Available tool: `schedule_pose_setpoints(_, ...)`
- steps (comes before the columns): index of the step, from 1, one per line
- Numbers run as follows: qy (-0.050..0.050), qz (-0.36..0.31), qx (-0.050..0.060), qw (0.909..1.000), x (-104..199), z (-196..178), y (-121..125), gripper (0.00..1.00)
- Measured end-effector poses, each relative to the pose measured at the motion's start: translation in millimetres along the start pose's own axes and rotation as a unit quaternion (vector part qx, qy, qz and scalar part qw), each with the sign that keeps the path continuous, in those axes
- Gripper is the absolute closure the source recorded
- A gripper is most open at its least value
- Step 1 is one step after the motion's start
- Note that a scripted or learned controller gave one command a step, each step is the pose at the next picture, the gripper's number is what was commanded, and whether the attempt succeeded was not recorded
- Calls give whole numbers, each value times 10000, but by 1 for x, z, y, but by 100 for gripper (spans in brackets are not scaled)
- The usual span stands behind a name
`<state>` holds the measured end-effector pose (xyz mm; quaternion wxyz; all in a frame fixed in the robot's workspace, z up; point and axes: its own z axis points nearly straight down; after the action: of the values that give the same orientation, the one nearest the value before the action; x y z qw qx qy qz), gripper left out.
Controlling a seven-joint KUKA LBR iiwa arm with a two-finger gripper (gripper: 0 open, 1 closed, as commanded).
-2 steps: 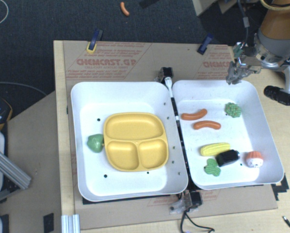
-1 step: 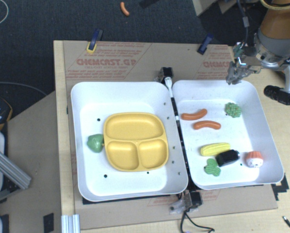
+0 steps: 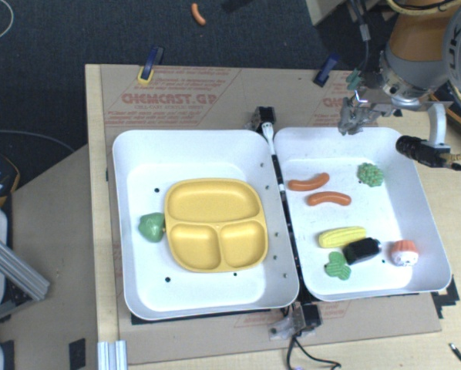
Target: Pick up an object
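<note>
Green broccoli (image 3: 370, 175) in right bin (image 3: 423, 206), below gripper (image 3: 355, 122) at far rim, gripper state unclear

We see the gripper (image 3: 356, 122) above the right bin's (image 3: 423, 206) far rim. In that bin: two sausages (image 3: 318, 190), broccoli (image 3: 370, 175), corn (image 3: 341, 237). Left bin (image 3: 130, 206): yellow tray (image 3: 214, 223), green piece (image 3: 151, 227).

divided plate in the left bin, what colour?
Yellow. The plate shows best in the camera view.
</note>
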<state>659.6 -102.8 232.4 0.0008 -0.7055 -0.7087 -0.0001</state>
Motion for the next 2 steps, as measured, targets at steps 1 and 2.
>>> schedule_pose_setpoints(1, 2, 1, 12, 10000, 47, 13, -11, 100)
schedule_pose_setpoints(2, 6, -4, 13, 10000, 92, 16, -31, 100)
